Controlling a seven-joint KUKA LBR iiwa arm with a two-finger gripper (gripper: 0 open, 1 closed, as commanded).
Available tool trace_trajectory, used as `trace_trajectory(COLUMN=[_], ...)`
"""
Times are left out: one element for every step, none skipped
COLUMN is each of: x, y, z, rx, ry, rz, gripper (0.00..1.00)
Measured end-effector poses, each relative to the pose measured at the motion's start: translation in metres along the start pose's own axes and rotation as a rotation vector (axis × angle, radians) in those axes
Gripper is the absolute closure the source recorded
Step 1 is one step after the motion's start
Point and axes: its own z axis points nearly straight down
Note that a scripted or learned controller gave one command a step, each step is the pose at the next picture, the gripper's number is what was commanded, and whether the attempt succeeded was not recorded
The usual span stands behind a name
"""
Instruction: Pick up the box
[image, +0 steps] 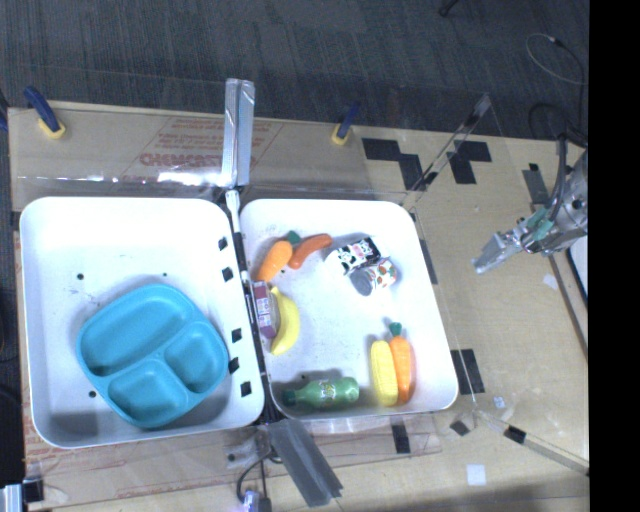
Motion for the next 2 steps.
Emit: trace_trajectory(x=[0.041, 0.018], y=[0.087, 0.03], z=[-0.042, -0.011], rx=[-0.002, 0.0], ry=[0.001, 0.001], rz=[0.068, 0.108], gripper=[1.0, 1.0])
